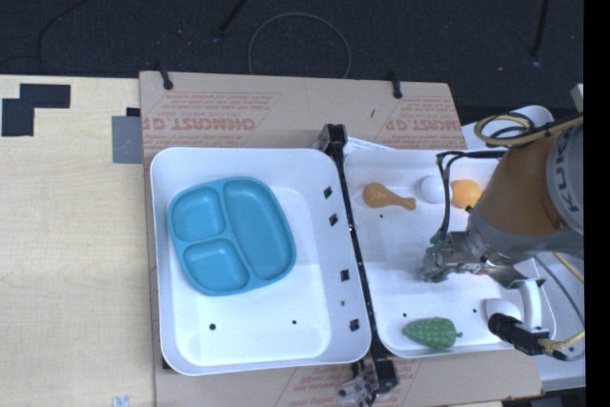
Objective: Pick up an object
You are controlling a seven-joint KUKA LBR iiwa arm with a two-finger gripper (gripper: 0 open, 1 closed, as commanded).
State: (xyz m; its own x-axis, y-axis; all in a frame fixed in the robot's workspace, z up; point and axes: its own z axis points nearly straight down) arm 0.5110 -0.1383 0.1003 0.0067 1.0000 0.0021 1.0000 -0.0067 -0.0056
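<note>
Camera view showed a green toy [431,332] nearest, then the gripper [437,264] low over bare bin [400,248] floor; its grip could not be told. Beyond lay a drumstick [387,196]. Centring over one first seemed wise.

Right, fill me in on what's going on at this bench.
The arm reaches in from the right, its claw low over the middle of the right bin. Around it lie a tan drumstick, a white ball, an orange ball and a green lump. None is visibly gripped. The left bin holds a blue tray.
</note>
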